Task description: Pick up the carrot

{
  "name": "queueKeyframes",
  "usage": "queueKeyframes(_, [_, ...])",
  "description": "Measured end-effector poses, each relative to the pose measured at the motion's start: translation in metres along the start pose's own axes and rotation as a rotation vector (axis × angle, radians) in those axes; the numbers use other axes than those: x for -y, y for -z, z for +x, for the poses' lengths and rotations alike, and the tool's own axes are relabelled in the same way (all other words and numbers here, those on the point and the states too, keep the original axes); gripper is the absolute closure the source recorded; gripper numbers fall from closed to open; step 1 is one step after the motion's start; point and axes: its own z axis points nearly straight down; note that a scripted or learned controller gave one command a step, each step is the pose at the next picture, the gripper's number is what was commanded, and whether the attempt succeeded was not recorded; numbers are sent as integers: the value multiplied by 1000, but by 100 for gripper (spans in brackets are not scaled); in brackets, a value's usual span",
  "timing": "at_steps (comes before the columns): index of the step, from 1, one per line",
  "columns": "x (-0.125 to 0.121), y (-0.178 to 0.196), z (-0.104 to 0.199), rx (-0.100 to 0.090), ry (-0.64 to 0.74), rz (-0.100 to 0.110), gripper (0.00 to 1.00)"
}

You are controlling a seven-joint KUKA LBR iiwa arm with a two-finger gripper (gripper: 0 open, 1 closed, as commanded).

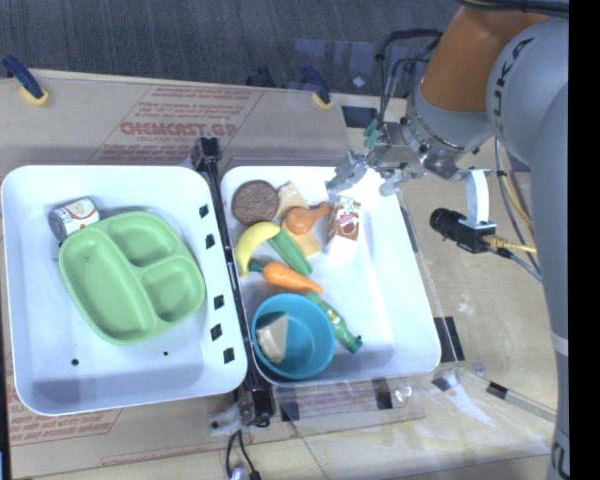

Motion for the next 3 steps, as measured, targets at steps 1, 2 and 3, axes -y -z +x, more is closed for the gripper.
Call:
queueKeyframes(1, [4, -172, 30, -1, -6, 9, 0])
queueKeyframes(2, [2, -159, 29, 1, 3, 9, 100])
queueKeyframes(3, [2, -159, 29, 2, 3, 9, 0])
